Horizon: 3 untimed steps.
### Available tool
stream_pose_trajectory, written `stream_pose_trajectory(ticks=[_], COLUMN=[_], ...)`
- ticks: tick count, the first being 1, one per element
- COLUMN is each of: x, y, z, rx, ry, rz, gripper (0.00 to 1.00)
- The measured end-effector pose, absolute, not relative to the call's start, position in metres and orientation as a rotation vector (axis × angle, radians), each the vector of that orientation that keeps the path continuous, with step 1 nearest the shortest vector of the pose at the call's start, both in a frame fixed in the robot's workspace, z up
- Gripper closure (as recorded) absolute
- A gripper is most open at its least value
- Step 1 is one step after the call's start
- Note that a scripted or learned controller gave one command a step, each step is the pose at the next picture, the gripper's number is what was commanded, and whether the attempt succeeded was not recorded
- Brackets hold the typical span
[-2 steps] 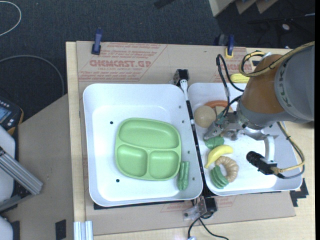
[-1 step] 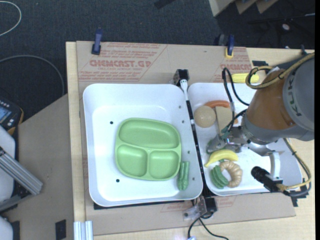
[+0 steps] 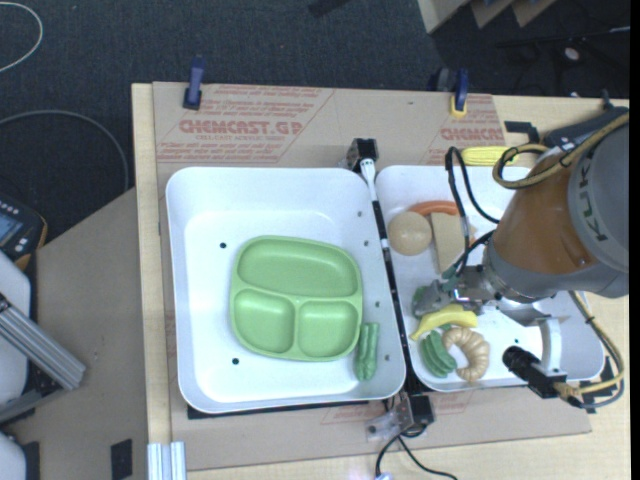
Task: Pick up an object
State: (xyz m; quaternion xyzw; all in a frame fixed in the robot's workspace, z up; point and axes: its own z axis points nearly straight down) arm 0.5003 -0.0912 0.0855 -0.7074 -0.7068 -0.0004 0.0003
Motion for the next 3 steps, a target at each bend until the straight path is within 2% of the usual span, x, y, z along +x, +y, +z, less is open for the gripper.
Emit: stream_pose_trajectory(ticks=[1,2,3], x=[0.502,0.478,0.479], y=[-0.091,-0.097,-0.189], z=[0.096,0.097,0.086], rx=[-2.225,-2.22,-2.234], ry=[-2.222,-2.217,-2.218], rz=[-0.007,0.003,0.001], gripper=[1.0,1.0,1.0])
